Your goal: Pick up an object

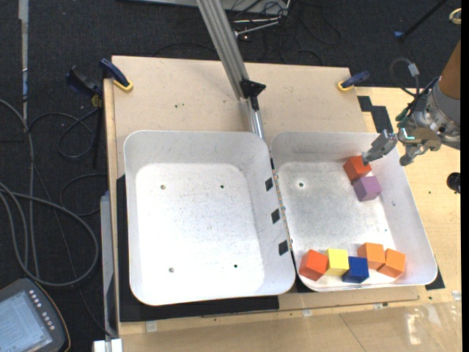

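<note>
Your gripper (391, 149) sits over the right bin's (410, 218) upper right rim with its fingers spread, nothing between them. An orange block (356, 167) lies just beside it, touching a purple block (366, 188). Along the bin's near edge you've got an orange-red cube (314, 264), a yellow cube (338, 260), a blue cube (357, 269) and two orange blocks (384, 258).

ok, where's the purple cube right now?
The small purple cube sits in the right-hand white bin, upper right part, touching the orange cube just above it, near the gripper.
</note>
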You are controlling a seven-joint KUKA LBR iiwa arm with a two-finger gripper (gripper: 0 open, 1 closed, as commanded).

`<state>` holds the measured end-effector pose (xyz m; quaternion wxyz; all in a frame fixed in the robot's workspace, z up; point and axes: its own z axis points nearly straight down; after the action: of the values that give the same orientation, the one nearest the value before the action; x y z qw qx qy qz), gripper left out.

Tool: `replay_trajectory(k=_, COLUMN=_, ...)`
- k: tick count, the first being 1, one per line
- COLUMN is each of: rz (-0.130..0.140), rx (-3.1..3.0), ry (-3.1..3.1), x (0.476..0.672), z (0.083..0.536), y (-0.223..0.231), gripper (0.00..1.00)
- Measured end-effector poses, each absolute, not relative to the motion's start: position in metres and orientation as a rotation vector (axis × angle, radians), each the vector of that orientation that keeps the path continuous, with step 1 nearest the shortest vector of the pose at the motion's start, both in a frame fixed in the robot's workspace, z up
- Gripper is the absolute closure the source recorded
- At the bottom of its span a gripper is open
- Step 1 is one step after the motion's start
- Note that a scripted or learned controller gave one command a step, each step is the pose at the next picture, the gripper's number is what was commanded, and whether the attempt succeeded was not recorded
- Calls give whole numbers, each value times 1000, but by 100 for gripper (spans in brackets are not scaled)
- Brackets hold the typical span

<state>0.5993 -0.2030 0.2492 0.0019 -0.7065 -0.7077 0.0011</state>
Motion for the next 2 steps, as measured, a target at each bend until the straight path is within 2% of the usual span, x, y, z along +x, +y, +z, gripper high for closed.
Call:
replay_trajectory(k=1, rz=1, rx=-2218, ry=-2225, x=600, z=252, y=-203, gripper=0)
replay_trajectory(k=2, rz=4, rx=-2221, ry=-2219, x=603, z=206, y=-209, gripper=0)
